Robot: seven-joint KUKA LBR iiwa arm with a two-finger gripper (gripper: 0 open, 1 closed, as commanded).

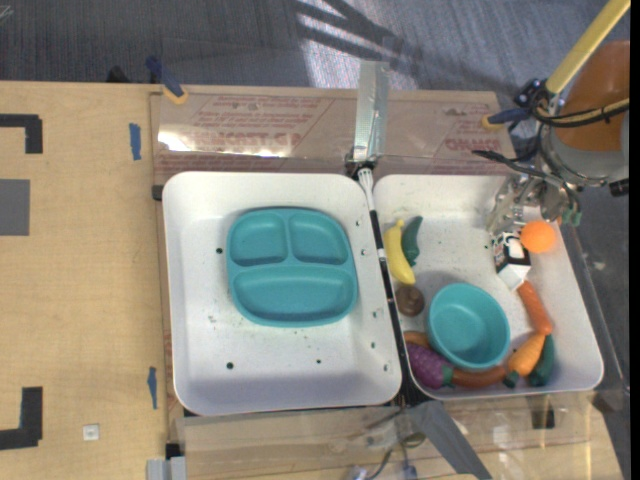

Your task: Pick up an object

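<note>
Tool [520, 208] positioned over the right bin [590, 318].
An orange ball [539, 237] lies just beside it, presumably targeted; the tool's state cannot be told.

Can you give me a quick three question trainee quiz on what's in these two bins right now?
1. True or false: the divided plate lies in the left bin.
2. Which sits nearest the tool? A) the orange ball B) the grapes C) the banana
3. Fill in: the teal bowl stands in the ____ bin.

Key: 1 true; 2 A; 3 right.
</note>
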